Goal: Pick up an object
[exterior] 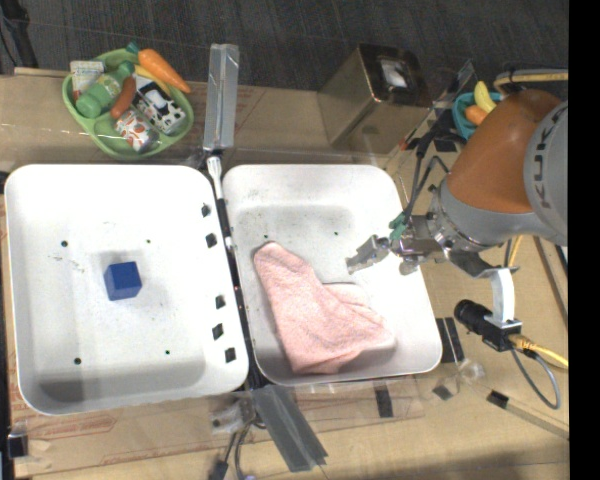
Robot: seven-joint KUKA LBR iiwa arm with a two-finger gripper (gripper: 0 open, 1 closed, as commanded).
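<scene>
A crumpled pink cloth point(318, 311) lies in the right bin point(310, 193), filling its near half. A small blue cube point(123, 279) sits in the left bin point(100, 193), near its middle. My gripper point(367, 257) reaches in from the right and hangs over the right bin's right side, just above and right of the cloth's upper edge. Its fingers point left toward the cloth, and nothing shows between them.
A green bowl point(83, 118) with toy food, including an orange carrot, stands behind the left bin. A brown cardboard box point(372, 93) sits behind the right bin. A metal divider point(220, 98) runs between the bins.
</scene>
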